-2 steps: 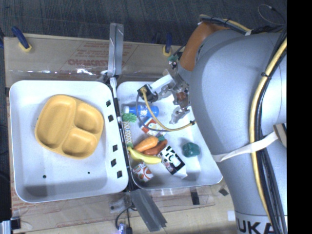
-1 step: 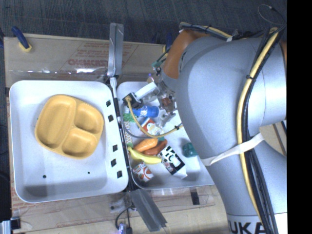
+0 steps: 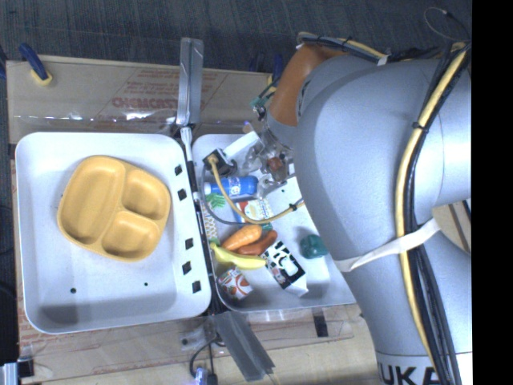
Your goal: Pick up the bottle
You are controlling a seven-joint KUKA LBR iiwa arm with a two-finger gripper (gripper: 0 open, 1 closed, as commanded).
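Watching remotely, I saw the gripper (image 3: 258,164) low in the right bin (image 3: 333,283), just beside the bottle (image 3: 234,187) lying near its left wall, nothing lifted yet, its grip state impossible to tell.

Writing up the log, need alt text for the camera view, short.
A grey robot arm reaches from the right over the right-hand white bin, its gripper low beside a blue bottle among a carrot, a banana and a small carton. The left bin holds a yellow divided tray.
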